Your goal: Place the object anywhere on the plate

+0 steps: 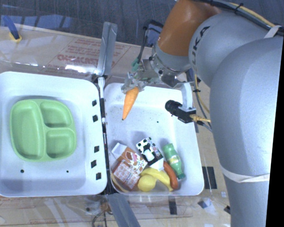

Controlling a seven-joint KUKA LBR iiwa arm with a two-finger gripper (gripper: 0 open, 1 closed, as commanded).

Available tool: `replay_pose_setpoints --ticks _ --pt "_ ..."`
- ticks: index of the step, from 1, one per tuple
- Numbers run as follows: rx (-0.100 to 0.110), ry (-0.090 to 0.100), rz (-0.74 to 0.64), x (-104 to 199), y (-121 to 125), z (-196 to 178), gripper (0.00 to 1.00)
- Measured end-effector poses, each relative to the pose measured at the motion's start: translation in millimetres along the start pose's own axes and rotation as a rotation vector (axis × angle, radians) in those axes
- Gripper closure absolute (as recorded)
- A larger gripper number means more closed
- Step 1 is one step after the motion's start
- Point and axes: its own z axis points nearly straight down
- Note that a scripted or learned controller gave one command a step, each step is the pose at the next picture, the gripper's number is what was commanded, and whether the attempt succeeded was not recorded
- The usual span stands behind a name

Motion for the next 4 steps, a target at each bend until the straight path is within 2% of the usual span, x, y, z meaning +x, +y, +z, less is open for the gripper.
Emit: replay_pose_setpoints --ticks 1,2,3,4 --pt "0.002 0.0 -0.021 63.4 -57.1 35.3 1.0" --pt "0.002 0.0 -0.378 145.5 -57.7 35.2 1.0" --pt "0.002 -0.001 -0.377 144.7 -57.7 35.1 0.0" --pt "0.003 -0.001 -0.381 144.6 -57.2 25.4 1.0"
